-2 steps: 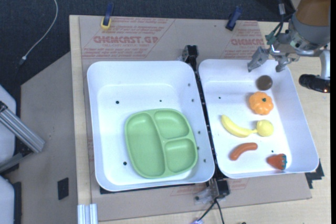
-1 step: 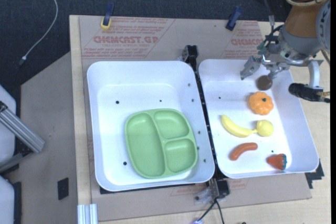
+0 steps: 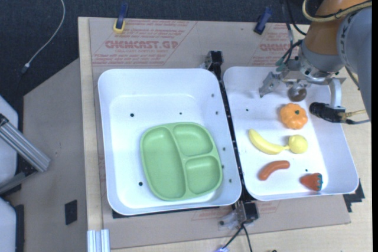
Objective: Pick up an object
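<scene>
The right bin (image 3: 254, 177) holds several toy foods. An orange pumpkin-like fruit (image 3: 293, 116) lies near its middle, with a yellow banana (image 3: 265, 143) and a small yellow lemon (image 3: 298, 143) below it. Nearer the front lie a reddish-orange sausage (image 3: 273, 169) and a red piece with a teal end (image 3: 312, 181). My gripper (image 3: 283, 86) hangs over the far end of the right bin, just above and left of the orange fruit. I see nothing held in it.
The left bin (image 3: 118, 97) carries a green divided plate (image 3: 180, 160) toward its front. The grey arm with its orange band (image 3: 331, 15) comes in from the upper right. A black clamp (image 3: 214, 59) sits between the bins at the back.
</scene>
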### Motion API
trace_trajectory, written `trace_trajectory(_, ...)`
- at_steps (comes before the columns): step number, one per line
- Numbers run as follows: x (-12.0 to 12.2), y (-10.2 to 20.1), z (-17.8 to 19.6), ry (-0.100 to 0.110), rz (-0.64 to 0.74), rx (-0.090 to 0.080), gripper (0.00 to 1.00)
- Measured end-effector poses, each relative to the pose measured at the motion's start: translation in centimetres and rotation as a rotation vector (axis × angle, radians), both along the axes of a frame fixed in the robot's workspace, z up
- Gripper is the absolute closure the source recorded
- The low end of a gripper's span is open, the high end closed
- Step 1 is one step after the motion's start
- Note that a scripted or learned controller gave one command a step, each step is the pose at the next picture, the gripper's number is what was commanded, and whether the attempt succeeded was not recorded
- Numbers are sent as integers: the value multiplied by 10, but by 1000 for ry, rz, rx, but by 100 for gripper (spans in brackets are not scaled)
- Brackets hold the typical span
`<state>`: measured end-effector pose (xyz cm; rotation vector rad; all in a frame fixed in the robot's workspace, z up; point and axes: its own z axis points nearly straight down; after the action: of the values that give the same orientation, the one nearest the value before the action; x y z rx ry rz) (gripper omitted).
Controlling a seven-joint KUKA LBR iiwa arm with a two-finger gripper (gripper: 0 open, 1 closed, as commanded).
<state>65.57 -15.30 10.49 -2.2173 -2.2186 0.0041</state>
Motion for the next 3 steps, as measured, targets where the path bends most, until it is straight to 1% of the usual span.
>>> trace_trajectory(1,0,1,-21,-1,1,-1,0)
trace_trajectory(2,1,1,-9,-6,2,-2,100)
trace_trajectory(3,2,-2,56,-13,0,-4,100)
